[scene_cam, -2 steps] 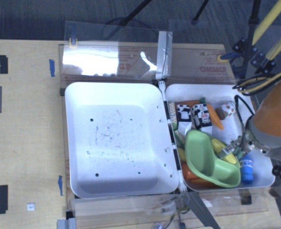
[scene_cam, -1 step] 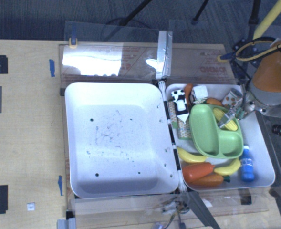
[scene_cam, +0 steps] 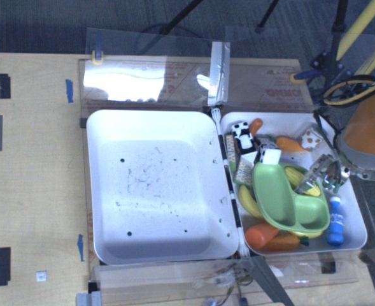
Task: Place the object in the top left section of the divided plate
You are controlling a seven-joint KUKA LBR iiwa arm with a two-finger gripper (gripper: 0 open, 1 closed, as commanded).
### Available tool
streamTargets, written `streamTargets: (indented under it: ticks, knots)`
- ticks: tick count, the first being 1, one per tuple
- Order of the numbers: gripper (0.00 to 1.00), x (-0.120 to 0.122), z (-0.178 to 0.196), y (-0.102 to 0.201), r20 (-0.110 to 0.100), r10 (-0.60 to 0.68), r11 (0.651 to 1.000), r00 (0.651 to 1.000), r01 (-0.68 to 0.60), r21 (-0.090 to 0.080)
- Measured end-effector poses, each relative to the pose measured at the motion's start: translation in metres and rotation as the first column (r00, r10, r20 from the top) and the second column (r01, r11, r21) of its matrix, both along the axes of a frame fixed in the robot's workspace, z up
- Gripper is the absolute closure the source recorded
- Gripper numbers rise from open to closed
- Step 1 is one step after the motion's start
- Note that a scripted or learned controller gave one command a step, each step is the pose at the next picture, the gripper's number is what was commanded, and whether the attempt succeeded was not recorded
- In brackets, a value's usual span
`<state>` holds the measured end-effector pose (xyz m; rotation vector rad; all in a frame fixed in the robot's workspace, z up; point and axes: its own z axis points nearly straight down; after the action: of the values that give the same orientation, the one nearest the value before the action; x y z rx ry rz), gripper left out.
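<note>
gripper [scene_cam: 319, 174] low over the right white bin [scene_cam: 356, 238], beside the green plastic divided plate [scene_cam: 283, 196] | grip state: cannot tell | plate tilted atop yellow banana [scene_cam: 247, 201] and orange carrot [scene_cam: 270, 237] | blue bottle [scene_cam: 335, 220] just right

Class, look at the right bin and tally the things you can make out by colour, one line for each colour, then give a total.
Green: 1, the plate
Yellow: 1, the banana
Orange: 3, two carrots and a piece below the plate
Blue: 1, the bottle
Black and white: 1, the cow toy
Total: 7; other pieces are too hidden to sort.
</note>
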<state>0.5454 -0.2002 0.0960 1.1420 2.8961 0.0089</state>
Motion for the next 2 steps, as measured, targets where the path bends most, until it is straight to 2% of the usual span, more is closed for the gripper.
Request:
streamTargets:
  ticks: [1, 2]
  knots:
    - [1.0, -0.054, 0.003, 0.019, 0.017, -0.091, 0.996, 0.996, 0.091, -0.006]
    - [1.0, 0.049, -0.001, -0.024, -0.004, -0.018, 1.0, 1.0, 0.018, -0.002]
